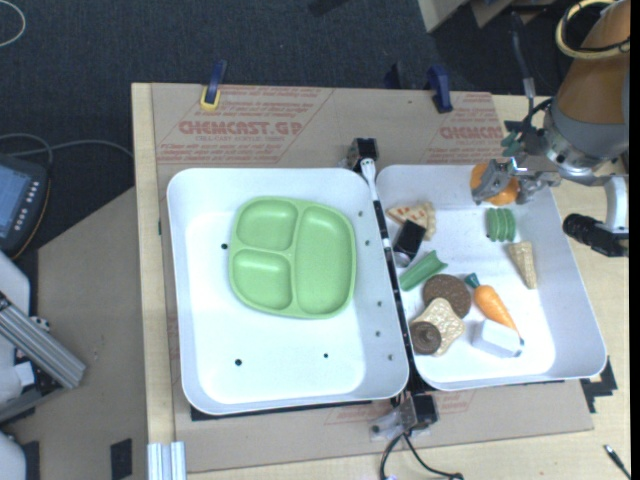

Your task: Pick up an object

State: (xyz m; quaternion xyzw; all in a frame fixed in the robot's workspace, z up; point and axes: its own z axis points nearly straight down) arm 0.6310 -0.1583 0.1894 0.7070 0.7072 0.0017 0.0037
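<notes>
My gripper (513,171) hangs over the far right corner of the right bin (580,298). It is right beside an orange round thing (489,185) and seems to touch it or overlap it. Whether that thing is gripped cannot be made out. Lower in the same bin lie a green pickle-like piece (500,225), a tan cone (523,263), a carrot (493,306), a white block (497,340), a brown round disc (446,292), a tan cookie (435,328), a green bean pod (422,268), a black piece (408,238) and a cracker wedge (412,214).
The left bin (200,298) holds a light green divided plate (295,258). A black divider rail (385,268) runs between the bins. The grey arm with its orange band (595,78) comes in from the upper right. Two clamps (211,93) (438,88) sit on the board's far edge.
</notes>
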